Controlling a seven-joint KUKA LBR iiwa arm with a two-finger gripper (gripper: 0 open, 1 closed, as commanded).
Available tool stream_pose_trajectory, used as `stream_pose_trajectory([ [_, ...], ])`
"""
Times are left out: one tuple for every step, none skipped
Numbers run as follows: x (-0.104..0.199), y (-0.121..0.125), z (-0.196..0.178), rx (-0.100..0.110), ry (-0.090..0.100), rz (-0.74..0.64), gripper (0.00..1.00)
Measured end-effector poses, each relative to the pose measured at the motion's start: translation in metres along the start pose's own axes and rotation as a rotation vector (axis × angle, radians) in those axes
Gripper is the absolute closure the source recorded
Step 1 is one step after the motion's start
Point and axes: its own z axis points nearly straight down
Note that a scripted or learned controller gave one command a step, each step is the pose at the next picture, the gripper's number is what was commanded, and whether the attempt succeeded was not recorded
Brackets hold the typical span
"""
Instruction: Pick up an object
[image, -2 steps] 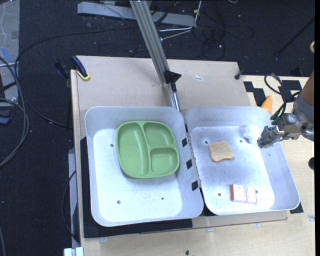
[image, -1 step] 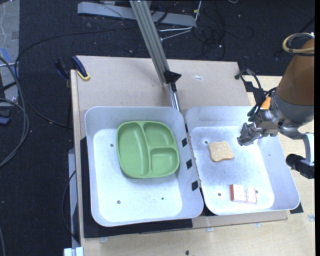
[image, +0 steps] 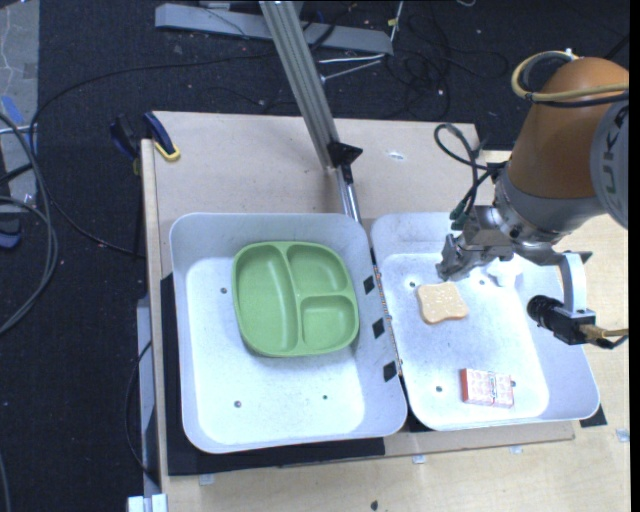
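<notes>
Toast slice (image: 441, 302): tan, squarish, flat in right bin (image: 560, 385).

The arm (image: 570, 130) is running off the right edge, its upper links cut away. The gripper (image: 452, 268) is looking too small and dark to read. The red packet (image: 487, 387) is carrying print too fine to read.

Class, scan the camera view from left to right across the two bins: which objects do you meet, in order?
Green divided plate → slice of toast → small red packet.
</notes>
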Motion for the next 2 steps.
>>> stream_pose_trajectory([
  [0.047,0.009,0.001,0.001,0.0,0.001,1.0],
  [0.097,0.01,0.012,0.004,0.0,0.001,1.0],
])
